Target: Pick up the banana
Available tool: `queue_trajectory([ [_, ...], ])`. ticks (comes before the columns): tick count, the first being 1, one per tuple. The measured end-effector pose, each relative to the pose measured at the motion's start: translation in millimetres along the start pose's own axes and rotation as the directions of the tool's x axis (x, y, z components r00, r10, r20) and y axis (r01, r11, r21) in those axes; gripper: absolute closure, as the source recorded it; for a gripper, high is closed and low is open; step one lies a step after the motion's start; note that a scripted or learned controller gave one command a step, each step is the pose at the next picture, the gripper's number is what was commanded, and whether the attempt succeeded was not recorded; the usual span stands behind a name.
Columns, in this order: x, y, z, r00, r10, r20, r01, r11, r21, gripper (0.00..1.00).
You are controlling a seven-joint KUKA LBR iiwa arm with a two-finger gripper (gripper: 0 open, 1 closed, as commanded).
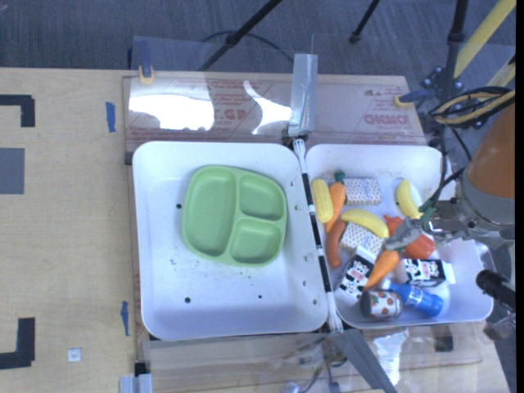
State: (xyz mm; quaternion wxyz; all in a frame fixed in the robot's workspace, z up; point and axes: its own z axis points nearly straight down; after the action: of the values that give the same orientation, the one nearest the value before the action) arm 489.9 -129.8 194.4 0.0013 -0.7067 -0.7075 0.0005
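A yellow banana [366, 221] lies in the middle of the right bin [467, 301], between two speckled snack packets. A second yellow banana-like piece [407, 197] lies farther back, to its right. My gripper [406, 234] reaches in from the right and hangs low over the bin, just right of the middle banana's near end and above a red piece [421, 247]. I see nothing lifted off the pile.
The right bin also holds a corn cob [322, 201], carrots [382, 267], cow-print cartons [354, 277], a can [381, 304] and a blue bottle [422, 300], all packed close. A green divided plate [235, 215] sits in the left bin [155, 244].
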Motion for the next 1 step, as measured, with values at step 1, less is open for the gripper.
queue_trajectory([
  [1, -7.5, 112.0, 86.9, 0.994, -0.112, 0.002, 0.112, 0.994, -0.004, 0.0],
])
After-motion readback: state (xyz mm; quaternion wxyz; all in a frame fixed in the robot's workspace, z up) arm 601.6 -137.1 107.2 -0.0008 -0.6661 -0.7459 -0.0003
